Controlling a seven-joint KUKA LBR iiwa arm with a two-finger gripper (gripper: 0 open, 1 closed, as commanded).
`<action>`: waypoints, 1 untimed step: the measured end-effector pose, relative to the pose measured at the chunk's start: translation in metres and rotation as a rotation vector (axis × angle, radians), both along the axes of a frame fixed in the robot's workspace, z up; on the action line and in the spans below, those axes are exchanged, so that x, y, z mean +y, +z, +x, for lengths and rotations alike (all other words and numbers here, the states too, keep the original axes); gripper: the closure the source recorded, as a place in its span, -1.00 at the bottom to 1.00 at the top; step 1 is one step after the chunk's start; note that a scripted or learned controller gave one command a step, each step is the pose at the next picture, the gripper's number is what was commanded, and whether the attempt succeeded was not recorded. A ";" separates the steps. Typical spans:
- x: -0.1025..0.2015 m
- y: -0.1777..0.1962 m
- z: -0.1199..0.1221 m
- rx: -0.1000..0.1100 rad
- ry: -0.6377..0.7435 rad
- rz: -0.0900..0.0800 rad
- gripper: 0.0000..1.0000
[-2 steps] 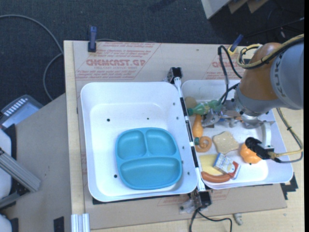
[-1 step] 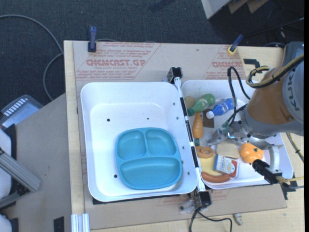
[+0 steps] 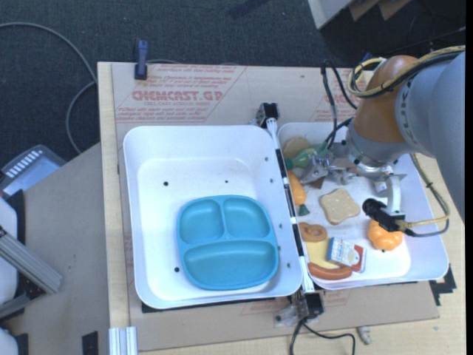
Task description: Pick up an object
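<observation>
I am hanging my two-finger claw (image 3: 323, 166) low over the back of the right-hand shallow white plastic bin (image 3: 436, 261), among a heap of toy food, and from this slanted look down I cannot tell whether the claw is apart or together; nothing is showing as held. I am judging the nearest fair candidate to be the flat tan toy slice of bread (image 3: 340, 205), which is lying face up near the middle of that bin, just in front of the claw and apart from its neighbours. It is looking pale brown with a darker crust line and a rounded top. I am expecting it to be light, stiff moulded plastic, not fragile but smooth and liable to skid. Being thin and lying flat, it is offering little height, so I am reckoning the hold belongs across its narrow width, pressing down close to the bin floor. Around it are lying a small brown ring-shaped toy pretzel (image 3: 313, 232), a rounded orange toy fruit (image 3: 385, 237) and a little white and blue toy carton (image 3: 342, 252). The left-hand white bin (image 3: 148, 154) is bearing a blue divided plastic plate (image 3: 228, 241).
</observation>
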State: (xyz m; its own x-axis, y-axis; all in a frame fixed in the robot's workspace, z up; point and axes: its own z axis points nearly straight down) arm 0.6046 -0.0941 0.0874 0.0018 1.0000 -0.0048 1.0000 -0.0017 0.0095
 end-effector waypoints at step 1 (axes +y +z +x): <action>-0.007 -0.003 0.039 0.014 0.001 0.005 -1.00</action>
